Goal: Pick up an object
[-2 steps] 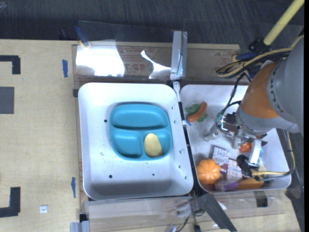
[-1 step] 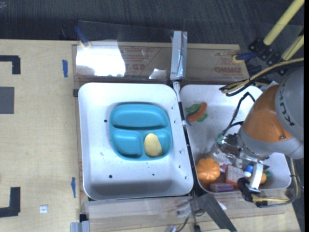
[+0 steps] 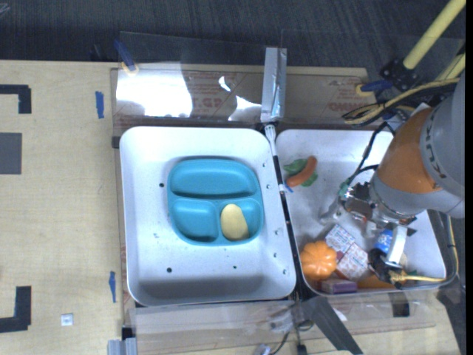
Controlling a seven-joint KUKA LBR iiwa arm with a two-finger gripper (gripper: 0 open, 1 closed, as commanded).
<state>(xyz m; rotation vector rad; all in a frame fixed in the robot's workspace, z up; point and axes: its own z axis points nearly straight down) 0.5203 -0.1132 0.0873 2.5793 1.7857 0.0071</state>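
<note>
My gripper (image 3: 353,204) hangs low over the middle of the right bin (image 3: 314,148), at the end of the grey arm with the orange band. Just below it lies a white packet with a red and blue print (image 3: 347,247). An orange pumpkin-shaped toy (image 3: 319,260) sits at the bin's front left, touching the packet. A toy carrot with a green top (image 3: 301,170) lies at the back left, apart from the gripper. A purple item (image 3: 338,287) and an orange item (image 3: 369,278) rest against the front wall. I see nothing held.
The left bin (image 3: 140,220) holds a blue divided plate (image 3: 207,183) with a yellow oval object (image 3: 234,221) in its front right compartment. A raised wall (image 3: 279,198) separates the two bins. Cables and a yellow bar run at the back right.
</note>
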